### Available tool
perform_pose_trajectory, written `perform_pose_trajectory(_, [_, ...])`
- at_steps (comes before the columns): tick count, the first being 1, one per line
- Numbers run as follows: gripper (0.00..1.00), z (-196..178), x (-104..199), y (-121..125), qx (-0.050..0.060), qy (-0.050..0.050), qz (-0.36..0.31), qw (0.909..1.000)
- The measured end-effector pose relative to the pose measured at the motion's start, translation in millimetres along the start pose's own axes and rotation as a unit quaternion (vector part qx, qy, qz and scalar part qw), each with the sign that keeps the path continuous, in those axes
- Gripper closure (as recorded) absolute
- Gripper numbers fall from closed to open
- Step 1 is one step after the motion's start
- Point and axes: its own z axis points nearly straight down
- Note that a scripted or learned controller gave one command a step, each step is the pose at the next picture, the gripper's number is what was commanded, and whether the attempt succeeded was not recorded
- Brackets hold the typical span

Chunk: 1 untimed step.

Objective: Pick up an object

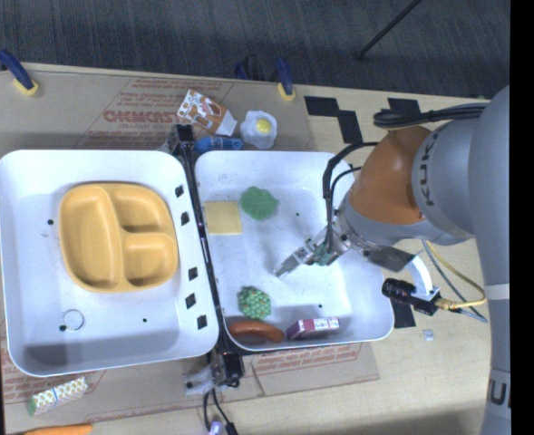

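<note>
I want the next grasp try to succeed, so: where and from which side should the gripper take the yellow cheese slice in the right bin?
The yellow cheese slice lies flat near the right bin's left wall. Probably best to come straight down and pinch across its top and bottom edges, since the wall crowds its left edge. Being flat, it offers little height, so the gripper may slip.

arm – reaching in from right | gripper – low, empty

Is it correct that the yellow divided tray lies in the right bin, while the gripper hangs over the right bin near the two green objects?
Not quite. The camera view shows the yellow divided tray in the left bin, not the right one. The rest holds: the gripper hangs over the right bin, near the two green objects.
</note>
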Motion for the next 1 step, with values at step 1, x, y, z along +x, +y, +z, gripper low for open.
perform_pose_trajectory(1, [0.00,0.0,0.2,0.1,0.000,0.000,0.000,1.0000])
